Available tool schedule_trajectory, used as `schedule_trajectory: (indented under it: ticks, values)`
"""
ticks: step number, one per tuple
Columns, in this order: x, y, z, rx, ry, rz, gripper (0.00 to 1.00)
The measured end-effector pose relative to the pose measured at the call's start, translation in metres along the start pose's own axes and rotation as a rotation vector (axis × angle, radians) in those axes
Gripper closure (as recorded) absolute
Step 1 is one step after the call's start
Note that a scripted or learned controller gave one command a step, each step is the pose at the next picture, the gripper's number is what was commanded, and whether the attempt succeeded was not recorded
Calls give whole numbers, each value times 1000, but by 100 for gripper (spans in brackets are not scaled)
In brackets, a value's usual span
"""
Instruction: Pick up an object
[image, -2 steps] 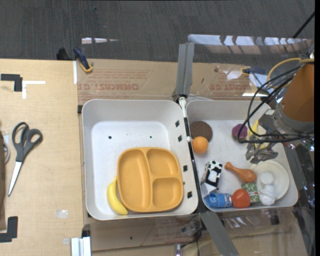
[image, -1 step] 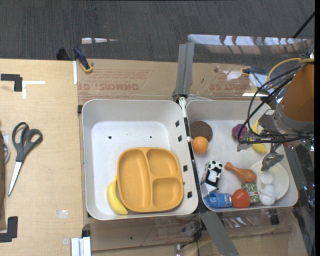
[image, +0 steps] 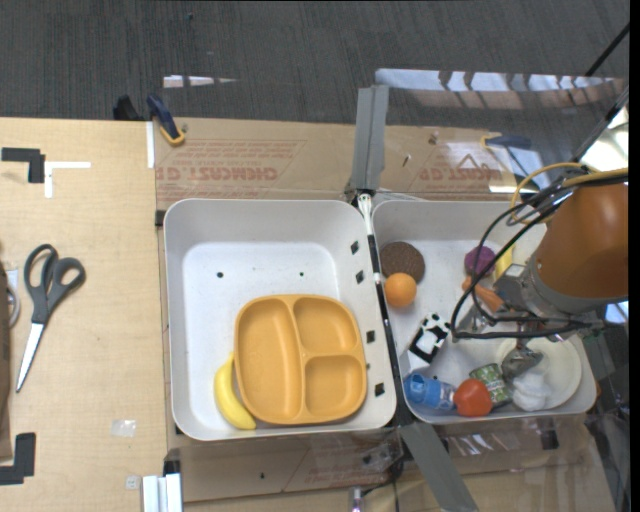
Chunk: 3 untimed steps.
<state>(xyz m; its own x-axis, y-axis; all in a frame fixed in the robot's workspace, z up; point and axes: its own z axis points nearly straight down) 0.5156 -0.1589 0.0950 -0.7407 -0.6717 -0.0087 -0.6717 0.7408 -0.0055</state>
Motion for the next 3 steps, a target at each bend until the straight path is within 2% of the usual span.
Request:
schedule_trajectory:
  ticks: [1,2,3]
  values:
    - [-107,-25,3,-3,3,82,0]
    - [-27,-61,2,-2,4,145,0]
    - [-29,-62,-8,1,-2,148,100]
